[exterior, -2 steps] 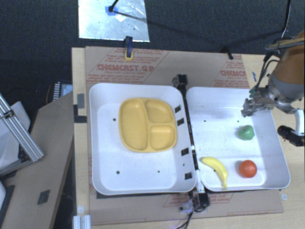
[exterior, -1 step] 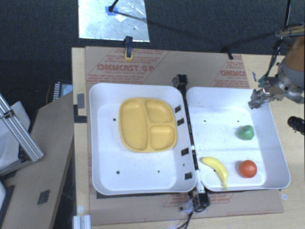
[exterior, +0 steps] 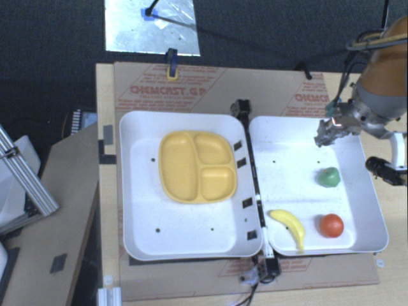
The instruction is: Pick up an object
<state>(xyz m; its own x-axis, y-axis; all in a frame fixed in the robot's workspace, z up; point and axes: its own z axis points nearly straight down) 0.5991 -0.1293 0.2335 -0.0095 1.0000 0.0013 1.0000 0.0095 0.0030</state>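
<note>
Pincer (exterior: 327,134) above right bin (exterior: 287,139)

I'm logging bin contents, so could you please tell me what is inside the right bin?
The right bin holds a banana, a red fruit and a green fruit. The gripper covers part of its far corner.

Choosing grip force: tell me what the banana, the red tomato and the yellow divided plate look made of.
Banana: likely moulded plastic, its yellow flat and uniform. Tomato: probably plastic too, smooth with a faint sheen. Divided plate: rigid-looking plastic, matte, with moulded compartment ridges.
</note>
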